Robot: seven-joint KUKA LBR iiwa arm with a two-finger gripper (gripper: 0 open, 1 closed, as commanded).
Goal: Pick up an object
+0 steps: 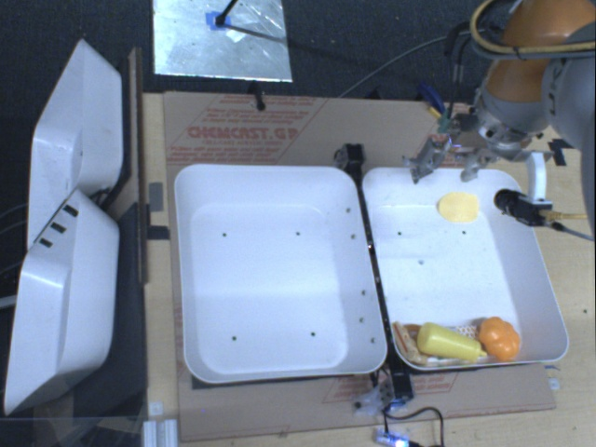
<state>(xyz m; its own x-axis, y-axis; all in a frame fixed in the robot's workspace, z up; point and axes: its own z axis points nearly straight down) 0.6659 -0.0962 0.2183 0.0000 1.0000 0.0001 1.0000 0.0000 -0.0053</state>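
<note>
My gripper hangs over the far edge of the right bin, its two fingers spread apart with nothing between them. A flat pale-yellow round object lies in the right bin just below and right of the fingertips, apart from them. At the bin's near edge lie a yellow banana-like object and an orange fruit-like object, side by side on a tan flat piece.
The left bin sits beside the right one, a black divider clamp between them at the far side. A black cylindrical fitting juts over the right bin's far right rim. Spare white bins stand at the far left.
</note>
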